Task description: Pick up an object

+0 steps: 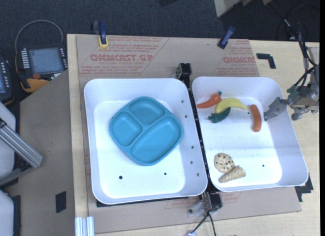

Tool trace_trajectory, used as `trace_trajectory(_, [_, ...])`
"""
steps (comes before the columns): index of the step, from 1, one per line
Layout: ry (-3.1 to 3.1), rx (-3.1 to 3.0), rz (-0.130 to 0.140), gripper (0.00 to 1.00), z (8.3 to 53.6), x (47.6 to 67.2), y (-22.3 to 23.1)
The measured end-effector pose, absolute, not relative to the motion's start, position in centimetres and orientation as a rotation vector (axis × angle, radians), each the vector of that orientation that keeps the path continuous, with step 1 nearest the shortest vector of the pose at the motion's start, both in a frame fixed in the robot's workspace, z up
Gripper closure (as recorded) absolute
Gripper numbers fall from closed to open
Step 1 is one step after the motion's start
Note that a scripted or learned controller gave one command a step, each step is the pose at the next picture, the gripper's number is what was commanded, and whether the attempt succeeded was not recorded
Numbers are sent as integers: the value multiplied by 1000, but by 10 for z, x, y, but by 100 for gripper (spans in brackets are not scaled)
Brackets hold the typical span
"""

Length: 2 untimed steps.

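A blue divided plate (146,136) lay alone in the left bin (96,128), a little above the bin's middle. On the dark floor at 10 o'clock from the bins there was a control pendant (43,61) with a small screen and a looped cable. A blue clamp (102,33) and another one (226,37) held the brown sheet (167,57) on the tabletop (71,143) at the 12 o'clock edge.

In the right bin (287,154), at its 12 o'clock part, an orange carrot (209,101), a yellow banana (231,105) and a dark green piece (218,117) were touching each other. A red sausage (256,118) lay just beside them at 3 o'clock, upright in the view. At 6 o'clock in this bin a round cookie (222,161) touched a waffle cone (232,173).

The pincer (277,108) was at the 3 o'clock rim of the right bin, near the sausage but apart from it. How far it was open, I could not tell, and nothing was seen in it.
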<state>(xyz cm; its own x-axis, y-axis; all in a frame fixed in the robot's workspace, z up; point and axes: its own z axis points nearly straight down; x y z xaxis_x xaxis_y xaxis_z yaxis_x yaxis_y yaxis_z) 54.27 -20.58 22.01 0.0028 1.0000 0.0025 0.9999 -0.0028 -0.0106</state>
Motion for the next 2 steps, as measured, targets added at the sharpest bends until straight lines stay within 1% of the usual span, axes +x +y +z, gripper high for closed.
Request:
trace_trajectory(1, [-2222,-2221,1,0,225,545,-206])
trace_trajectory(2, [-2216,-2217,5,0,161,545,-207])
